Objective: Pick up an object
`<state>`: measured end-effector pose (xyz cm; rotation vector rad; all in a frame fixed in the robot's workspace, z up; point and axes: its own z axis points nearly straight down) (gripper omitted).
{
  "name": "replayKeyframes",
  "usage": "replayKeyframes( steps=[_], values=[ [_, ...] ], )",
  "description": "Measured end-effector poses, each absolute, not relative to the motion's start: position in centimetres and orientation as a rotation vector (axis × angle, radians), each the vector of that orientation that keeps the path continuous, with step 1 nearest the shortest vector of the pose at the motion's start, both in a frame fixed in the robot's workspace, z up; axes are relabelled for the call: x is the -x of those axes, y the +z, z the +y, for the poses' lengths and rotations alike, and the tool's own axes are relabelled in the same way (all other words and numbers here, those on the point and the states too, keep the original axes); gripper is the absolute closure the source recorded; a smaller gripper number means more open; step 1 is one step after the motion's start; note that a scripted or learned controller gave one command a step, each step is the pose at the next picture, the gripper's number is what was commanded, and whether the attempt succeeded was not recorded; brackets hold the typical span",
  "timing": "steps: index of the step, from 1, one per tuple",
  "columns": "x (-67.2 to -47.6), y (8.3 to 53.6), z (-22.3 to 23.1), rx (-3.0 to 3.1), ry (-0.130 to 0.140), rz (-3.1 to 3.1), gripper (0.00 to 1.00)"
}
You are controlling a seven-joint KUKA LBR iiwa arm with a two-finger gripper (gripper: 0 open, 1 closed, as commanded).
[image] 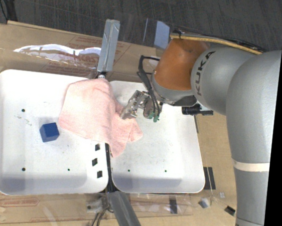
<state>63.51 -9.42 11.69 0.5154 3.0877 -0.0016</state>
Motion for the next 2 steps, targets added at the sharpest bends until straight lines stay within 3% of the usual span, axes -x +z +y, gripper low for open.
replayKeyframes(
  steps=[1, 2],
  values=[
    [-63.5, 11.7, -9.4, -0.515, -0.002, 3.088, 0.0],
    [-64.5, 9.3, -10.7, -0.431, -0.001, 3.107, 0.0]
  ],
)
